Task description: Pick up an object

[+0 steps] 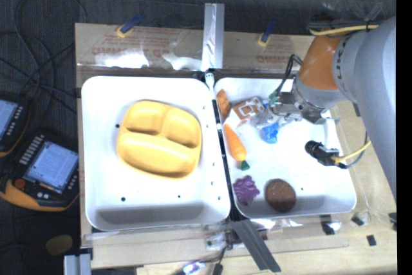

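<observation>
My gripper reaches down into the right bin near its back middle, the grey arm with its orange band coming in from the right. Right under the gripper's tip lies a small blue object, partly covered by it. Just to its left sits a small orange and white box. An orange carrot lies along the bin's left wall. A purple grape bunch and a brown round object rest near the front.
A brown bread-like piece sits in the right bin's back left corner. The left bin holds a large yellow divided tray. A black cable fitting hangs over the right bin's right side.
</observation>
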Available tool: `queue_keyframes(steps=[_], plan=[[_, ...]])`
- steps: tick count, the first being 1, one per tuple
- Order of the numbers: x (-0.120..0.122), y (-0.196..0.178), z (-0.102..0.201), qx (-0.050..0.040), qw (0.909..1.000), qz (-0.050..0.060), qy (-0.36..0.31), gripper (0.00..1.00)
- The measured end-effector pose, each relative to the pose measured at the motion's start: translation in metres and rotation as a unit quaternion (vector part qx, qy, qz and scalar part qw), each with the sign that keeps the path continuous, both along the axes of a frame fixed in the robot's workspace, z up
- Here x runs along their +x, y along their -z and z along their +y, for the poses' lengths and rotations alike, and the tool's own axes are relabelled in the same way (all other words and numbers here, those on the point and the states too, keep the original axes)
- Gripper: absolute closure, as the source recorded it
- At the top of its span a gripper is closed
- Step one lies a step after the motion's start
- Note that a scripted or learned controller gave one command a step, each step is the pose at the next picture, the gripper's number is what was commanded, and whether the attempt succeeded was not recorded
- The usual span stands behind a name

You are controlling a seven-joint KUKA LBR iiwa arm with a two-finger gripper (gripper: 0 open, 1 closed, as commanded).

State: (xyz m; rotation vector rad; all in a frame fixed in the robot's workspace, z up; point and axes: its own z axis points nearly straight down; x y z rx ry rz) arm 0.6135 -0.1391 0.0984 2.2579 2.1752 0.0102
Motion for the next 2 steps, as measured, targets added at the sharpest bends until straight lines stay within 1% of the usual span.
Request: queue_keyframes(steps=[1, 2], plan=[[0.0000, 0.0000, 0.0000, 0.0000, 1.0000, 0.000, 0.000, 0.00], [-0.0003, -0.0082, 0.0007, 0.0010, 1.0000, 0.001, 0.000, 1.00]])
